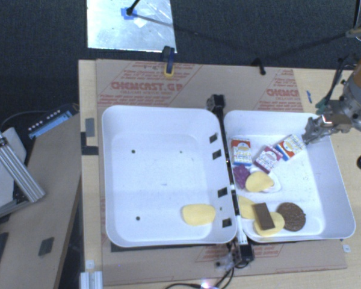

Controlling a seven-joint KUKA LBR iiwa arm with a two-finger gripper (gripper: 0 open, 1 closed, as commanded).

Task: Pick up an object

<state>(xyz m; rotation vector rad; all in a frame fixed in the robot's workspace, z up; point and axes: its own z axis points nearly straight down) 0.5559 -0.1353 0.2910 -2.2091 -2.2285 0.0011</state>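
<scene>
Hovering at the upper right of the right bin [343, 209], just beside the blue-and-white packet [290, 145]: the pincer [313, 131]. Whether released or clenched, cannot tell; too small and blurred at the tip. Nothing visibly between its fingers, so no claim of a hold.

Crowded into the right bin's left half: a red-and-white packet [241, 151], a purple-and-white packet [266, 159], a purple piece [241, 175], a yellow chip [260, 182], a brown block [264, 216] lying on another yellow piece, and a round brown cookie [292, 216]. Alone in the left bin [126, 125], near its lower right corner: one yellow piece [198, 214].

Nearest candidate probably the blue-and-white packet (outermost of the cluster, with bare bin floor on its right). To do well: centre over that packet, straddle its short side, descend straight until nearly at the floor, then close. Best avoided: a slanted approach that nudges it against the purple-and-white one.
</scene>
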